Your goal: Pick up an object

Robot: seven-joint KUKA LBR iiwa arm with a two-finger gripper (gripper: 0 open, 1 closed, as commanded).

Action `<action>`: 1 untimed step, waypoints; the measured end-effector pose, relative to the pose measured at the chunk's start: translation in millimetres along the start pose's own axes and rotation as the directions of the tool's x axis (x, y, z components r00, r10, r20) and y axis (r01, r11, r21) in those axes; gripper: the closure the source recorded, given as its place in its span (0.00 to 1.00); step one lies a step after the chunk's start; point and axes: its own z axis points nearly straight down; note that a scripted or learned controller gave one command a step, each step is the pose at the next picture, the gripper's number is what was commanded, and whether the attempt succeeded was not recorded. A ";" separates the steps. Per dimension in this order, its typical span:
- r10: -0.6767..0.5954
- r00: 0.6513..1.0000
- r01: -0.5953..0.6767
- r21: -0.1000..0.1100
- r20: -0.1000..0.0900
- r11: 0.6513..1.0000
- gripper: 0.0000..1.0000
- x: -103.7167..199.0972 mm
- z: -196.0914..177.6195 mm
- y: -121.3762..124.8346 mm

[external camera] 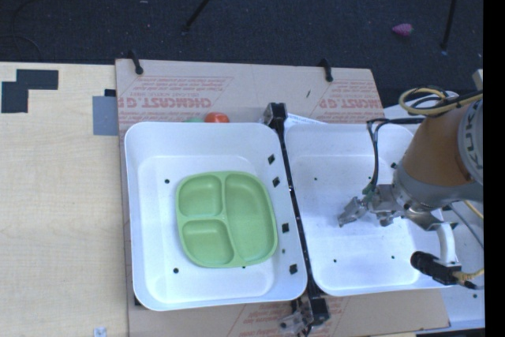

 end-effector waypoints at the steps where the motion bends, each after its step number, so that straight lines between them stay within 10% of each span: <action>1: 0.005 1.000 -0.005 -0.003 0.000 1.000 1.00 -1.2 -12.5 0.8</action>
